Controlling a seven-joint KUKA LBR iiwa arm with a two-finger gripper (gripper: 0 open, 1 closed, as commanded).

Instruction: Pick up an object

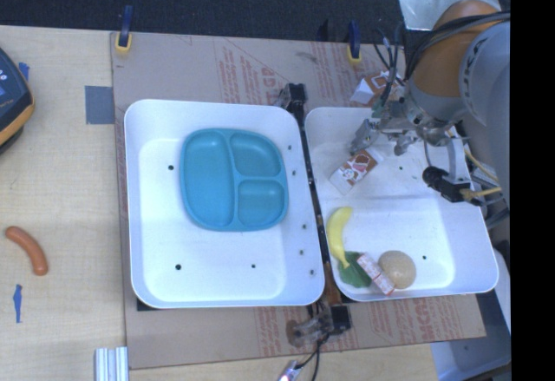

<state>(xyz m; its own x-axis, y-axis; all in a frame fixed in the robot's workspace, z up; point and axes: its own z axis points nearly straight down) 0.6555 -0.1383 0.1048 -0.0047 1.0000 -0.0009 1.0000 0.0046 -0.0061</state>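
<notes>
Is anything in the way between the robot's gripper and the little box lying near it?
Nothing visible is in the way. The gripper hangs over the back of the right bin, and the small box lies just below and left of it on bare bin floor. The banana sits farther forward.
</notes>
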